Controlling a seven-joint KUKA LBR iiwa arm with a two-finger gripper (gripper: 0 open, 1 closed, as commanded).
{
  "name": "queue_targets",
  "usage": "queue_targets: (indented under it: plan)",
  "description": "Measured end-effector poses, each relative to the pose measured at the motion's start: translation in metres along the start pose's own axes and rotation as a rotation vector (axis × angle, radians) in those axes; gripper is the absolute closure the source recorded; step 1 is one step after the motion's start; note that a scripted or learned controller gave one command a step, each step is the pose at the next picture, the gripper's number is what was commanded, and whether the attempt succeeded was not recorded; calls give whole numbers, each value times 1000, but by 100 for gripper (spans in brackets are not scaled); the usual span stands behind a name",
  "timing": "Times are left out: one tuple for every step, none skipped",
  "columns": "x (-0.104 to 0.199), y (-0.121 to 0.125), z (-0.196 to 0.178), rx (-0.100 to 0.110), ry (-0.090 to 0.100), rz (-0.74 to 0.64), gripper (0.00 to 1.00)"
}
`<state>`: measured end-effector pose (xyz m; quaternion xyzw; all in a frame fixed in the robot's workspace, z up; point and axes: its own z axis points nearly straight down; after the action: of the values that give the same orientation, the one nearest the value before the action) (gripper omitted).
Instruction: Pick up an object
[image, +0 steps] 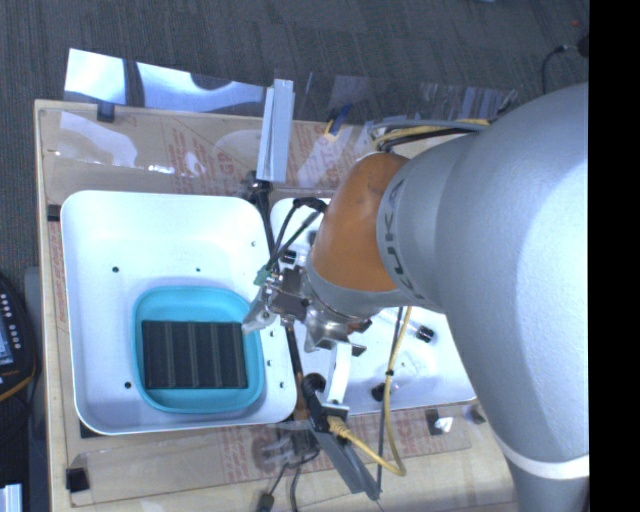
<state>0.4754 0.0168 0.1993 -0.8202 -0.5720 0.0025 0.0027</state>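
Gripper (272, 305): hanging right over the divider where the two bins meet, its metal tip just past the near right corner of the teal tray; the big arm blocks the view, and I cannot tell how it is set or whether it carries anything.

Arm (520, 260): huge grey body sweeping in from the right of the teal tray, with the orange band (350, 230) sitting above the wrist, right of the tray and a little farther back.

Teal tray (198, 350): the one clear object on offer, a rounded teal dish with a dark ribbed insert, lying flat in the near half of the left bin.

Left bin (150, 230): white and shallow, holding the teal tray; bare white floor stretches behind the tray, marked by a few small dark dots.

Right bin (440, 370): to the right of the teal tray, mostly hidden under the arm, with only a strip of white floor visible near the front edge.

Cables (395, 400): a yellow one and dark ones trailing down from the wrist, right of the teal tray, dropping toward the front of the bench.

Bench (180, 140): pale board with clear plastic sheeting behind the teal tray.
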Motion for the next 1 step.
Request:
queue_targets:
  plan:
    - [-60,23,8,-1,1,-147,0]
